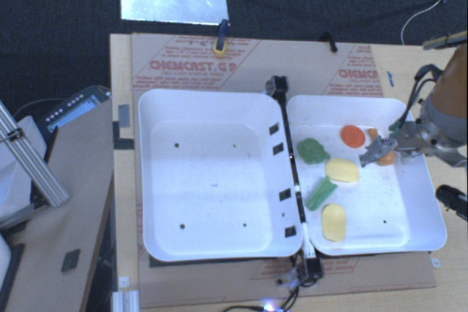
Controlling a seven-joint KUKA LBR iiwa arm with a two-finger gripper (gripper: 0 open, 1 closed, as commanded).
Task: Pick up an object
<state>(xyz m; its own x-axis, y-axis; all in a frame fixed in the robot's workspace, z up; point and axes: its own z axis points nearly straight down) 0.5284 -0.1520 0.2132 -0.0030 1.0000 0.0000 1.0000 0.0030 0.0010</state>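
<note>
Hovering fingers — spread unclear — just beside the orange piece

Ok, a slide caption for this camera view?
Grey arm's hand low in the right white bin, beside a round orange-red piece and a pale yellow oval piece.

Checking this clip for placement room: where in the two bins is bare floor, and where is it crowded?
The left bin shows bare floor wall to wall. In the right bin, the near right corner is bare, right of the yellow piece. Crowded: the far half, with green piece, orange disc, yellow round and gripper.
</note>
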